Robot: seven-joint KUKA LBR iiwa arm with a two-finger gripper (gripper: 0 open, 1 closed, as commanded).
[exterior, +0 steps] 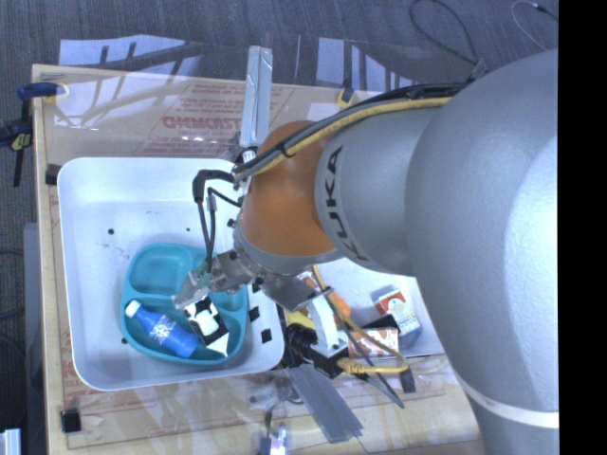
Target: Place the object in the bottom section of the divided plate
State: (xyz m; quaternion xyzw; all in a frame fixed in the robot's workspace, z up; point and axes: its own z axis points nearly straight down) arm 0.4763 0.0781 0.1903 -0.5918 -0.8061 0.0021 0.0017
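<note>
Right now I see the gripper (201, 297) low over the teal divided plate (152, 271) in the left bin (85, 216). I cannot tell how it is set. A blue object (161, 332) lies in the plate's bottom section, beside a black-and-white item (211, 327). Small packages (394, 309) sit in the right bin.

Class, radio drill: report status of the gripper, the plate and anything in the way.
Gripper low over divided plate in left bin. Blue object lying in plate's bottom section, black-and-white item beside it. Arm hides right bin.
</note>
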